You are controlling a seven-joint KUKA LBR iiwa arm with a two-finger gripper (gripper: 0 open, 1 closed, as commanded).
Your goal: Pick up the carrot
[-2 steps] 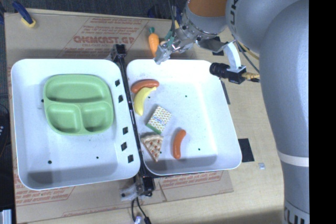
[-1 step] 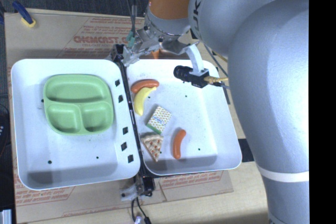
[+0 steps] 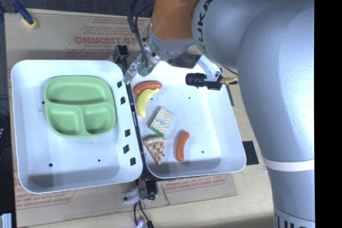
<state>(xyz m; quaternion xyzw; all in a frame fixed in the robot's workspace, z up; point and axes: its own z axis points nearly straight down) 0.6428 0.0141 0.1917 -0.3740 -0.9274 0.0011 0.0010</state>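
Gripper (image 3: 140, 68) sits low over the far corner of the right bin (image 3: 230, 131), next to the divider between the two bins. Its tip is small and blurred under the wrist, so I cannot tell whether it is open or closed, and nothing is visibly held. Just beside the gripper on its near side is a reddish sausage (image 3: 148, 85), with the banana (image 3: 142, 103) touching that. Further toward the near rim are a wrapped sandwich (image 3: 162, 121) and then a pizza slice (image 3: 155, 149). I take the carrot (image 3: 181, 146) to be the orange stick well apart from the gripper, toward the near rim and offset to the arm's side. It lies alone on bare bin floor, just beside the pizza slice but not touching it. Judgement: the approach is not yet done, since the gripper is over the wrong item. To do the step well, lift clear of the sausage and travel across to the carrot. Turn the wrist so the closing line crosses the carrot's short width, then descend at its middle and keep off the pizza slice. Caution: sausage and carrot look alike in colour and shape, so the identification is uncertain at this resolution. The arm's bulk hides the bin's far right corner. Across the divider from the gripper, the left bin (image 3: 21, 168) holds a green divided plate (image 3: 80, 105).
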